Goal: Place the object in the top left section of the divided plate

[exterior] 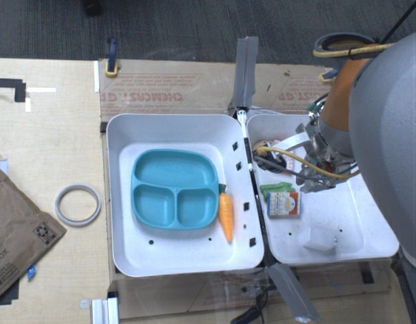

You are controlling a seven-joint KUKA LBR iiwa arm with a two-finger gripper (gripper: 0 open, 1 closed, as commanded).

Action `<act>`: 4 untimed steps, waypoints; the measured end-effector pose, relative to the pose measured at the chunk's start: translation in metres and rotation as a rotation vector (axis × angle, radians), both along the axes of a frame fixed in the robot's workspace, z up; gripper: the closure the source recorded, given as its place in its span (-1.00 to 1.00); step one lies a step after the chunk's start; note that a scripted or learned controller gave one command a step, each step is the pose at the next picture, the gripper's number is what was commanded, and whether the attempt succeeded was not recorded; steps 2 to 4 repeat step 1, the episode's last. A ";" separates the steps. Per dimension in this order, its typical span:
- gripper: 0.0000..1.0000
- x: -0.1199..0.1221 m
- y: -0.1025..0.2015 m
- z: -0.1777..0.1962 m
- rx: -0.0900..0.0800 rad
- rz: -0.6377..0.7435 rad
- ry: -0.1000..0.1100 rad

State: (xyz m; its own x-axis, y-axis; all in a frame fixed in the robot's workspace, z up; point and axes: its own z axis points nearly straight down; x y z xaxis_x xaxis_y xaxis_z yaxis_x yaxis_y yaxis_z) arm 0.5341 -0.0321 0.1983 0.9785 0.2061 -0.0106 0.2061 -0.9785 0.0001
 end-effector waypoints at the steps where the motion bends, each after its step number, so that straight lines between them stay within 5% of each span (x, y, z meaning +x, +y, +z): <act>1: 1.00 -0.013 0.118 -0.008 0.001 -0.010 -0.007; 4: 1.00 -0.013 0.118 -0.008 0.001 -0.010 -0.007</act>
